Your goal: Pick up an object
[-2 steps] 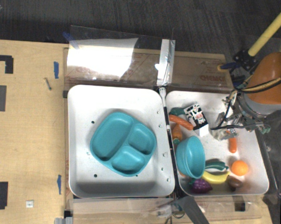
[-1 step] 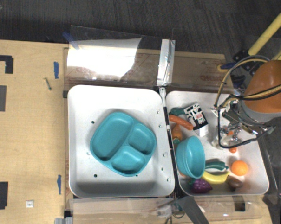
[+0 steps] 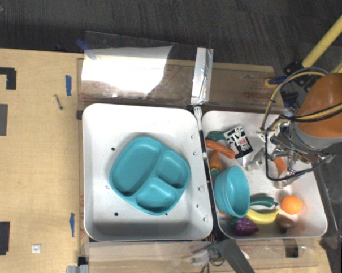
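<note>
Reach step: you're over the right bin, nothing gripped.
Nearest you, banana (image 3: 262, 215) and orange ball (image 3: 292, 204) lie free; farther back the gripper (image 3: 280, 161) hangs low, finger spread unreadable. Next, settle on one target, then descend squarely.

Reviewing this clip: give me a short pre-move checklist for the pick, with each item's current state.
1. Gripper over the right bin: ok.
2. Object seen between its fingers: not ok, none visible.
3. Finger opening: cannot tell, cables clutter the wrist.
4. Pickable targets nearby: ok, orange ball and banana lie just below.
5. Teal bowl tilted against the divider: ok, apart from the gripper.
6. Teal divided plate sits in the left bin: ok.
</note>
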`<state>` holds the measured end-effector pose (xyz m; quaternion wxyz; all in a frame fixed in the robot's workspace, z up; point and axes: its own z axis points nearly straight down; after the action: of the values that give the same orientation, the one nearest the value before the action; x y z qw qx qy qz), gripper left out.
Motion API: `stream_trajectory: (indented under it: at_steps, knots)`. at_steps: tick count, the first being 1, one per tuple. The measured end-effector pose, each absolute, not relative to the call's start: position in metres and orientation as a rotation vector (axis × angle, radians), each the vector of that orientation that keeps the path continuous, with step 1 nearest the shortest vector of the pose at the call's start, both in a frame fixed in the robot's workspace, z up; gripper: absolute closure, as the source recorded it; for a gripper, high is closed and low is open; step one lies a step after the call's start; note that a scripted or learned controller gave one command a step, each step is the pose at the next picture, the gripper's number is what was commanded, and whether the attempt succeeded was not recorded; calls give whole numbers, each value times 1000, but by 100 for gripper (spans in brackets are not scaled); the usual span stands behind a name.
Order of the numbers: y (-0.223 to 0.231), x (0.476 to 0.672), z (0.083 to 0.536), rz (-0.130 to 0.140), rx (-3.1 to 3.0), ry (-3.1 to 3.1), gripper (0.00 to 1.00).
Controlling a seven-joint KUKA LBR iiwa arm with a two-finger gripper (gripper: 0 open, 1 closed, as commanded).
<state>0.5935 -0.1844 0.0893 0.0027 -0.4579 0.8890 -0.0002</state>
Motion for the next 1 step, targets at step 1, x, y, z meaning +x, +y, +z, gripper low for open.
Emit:
stream_trajectory:
  at_steps: [1]
  knots:
    - [-121,662,90,-8,-1513,2742,0]
